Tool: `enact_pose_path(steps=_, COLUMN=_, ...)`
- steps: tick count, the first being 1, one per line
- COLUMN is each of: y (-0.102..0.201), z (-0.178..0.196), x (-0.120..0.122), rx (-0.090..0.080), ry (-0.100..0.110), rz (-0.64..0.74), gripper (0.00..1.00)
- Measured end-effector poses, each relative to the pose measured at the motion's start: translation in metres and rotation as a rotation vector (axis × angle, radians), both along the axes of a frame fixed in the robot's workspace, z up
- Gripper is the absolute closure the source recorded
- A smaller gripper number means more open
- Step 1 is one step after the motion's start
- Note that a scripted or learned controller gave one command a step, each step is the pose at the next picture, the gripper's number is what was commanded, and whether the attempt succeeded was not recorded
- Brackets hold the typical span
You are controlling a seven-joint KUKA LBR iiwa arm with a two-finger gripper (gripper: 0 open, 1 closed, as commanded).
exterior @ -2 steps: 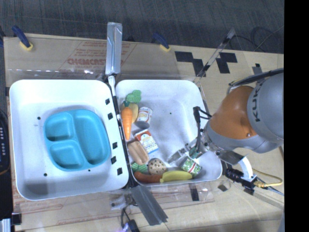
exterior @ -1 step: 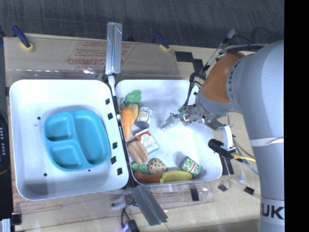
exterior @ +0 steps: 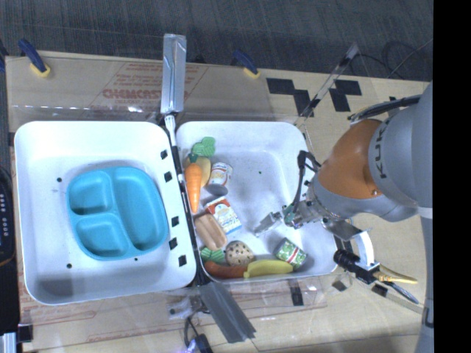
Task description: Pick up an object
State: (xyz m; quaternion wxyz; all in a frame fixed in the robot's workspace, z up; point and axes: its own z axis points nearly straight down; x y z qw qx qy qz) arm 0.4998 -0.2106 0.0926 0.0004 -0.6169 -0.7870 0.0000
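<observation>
The gripper (exterior: 283, 218) hangs low in the right bin (exterior: 254, 134), its jaws' state unclear, beside a green-labelled can (exterior: 291, 254). Judged an approach; next, centre over one toy and close.

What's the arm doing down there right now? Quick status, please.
Gripper low in right bin, nothing visibly held. Nearest items: green-labelled can, small carton. Toy food crowds the bin's left side; blue tray in left bin.
</observation>
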Motion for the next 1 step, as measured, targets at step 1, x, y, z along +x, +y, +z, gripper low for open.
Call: enact_pose_path(steps=1, y=0.0007, z=0.0002, x=-0.0221, rx=0.001, ry=0.0, rz=0.387, gripper=0.0)
